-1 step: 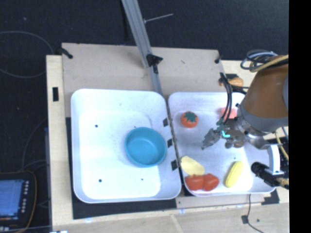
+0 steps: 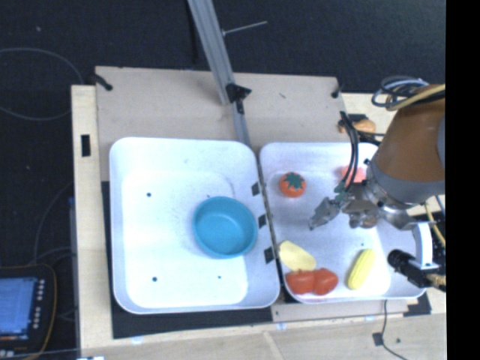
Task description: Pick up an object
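Observation:
My gripper [image 2: 324, 214] hangs over the middle of the right bin [image 2: 322, 156], above bare white floor, with nothing visibly in it. A red-orange tomato [image 2: 292, 184] with a green stem lies up and to its left. Near the bin's front edge sit a yellow piece [image 2: 298, 256], a red pepper [image 2: 312, 281] and a yellow oblong fruit [image 2: 361, 268]. A pink object [image 2: 349, 174] shows partly behind the arm. A blue bowl [image 2: 225, 226] rests in the left bin [image 2: 150, 171].
The grey and orange arm [image 2: 411, 156] covers the right bin's right side. A slanted metal bar [image 2: 214, 43] rises from behind the bins. The divider between the bins runs just left of the tomato. A small screen [image 2: 22, 302] sits at the lower left.

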You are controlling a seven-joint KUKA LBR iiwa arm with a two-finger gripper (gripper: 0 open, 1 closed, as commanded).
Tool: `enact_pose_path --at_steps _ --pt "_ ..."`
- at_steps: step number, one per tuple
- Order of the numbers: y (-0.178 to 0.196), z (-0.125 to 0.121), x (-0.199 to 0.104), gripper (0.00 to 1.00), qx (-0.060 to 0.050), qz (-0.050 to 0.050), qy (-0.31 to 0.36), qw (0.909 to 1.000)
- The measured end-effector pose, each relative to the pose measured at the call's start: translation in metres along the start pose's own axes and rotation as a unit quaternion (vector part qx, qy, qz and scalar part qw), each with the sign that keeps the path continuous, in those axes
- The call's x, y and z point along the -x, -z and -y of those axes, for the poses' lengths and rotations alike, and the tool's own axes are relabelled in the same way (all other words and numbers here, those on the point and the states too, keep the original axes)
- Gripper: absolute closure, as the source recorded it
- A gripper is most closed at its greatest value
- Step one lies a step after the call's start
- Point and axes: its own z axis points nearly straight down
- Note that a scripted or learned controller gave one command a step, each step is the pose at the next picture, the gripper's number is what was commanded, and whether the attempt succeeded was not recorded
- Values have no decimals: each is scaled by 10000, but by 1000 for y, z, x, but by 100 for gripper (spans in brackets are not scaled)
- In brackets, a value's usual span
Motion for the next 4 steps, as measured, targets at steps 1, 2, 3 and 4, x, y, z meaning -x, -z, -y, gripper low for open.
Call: enact_pose_path --at_steps 1,2,3,4 --pt "-50 -6 -6 0 -36 9 -22 10000" --pt "-112 2 -1 0 -40 10 -24 10000" --pt "-113 1 0 0 -13 -8 -44 10000" --pt "-101 -1 0 100 7 -19 -93 10000"
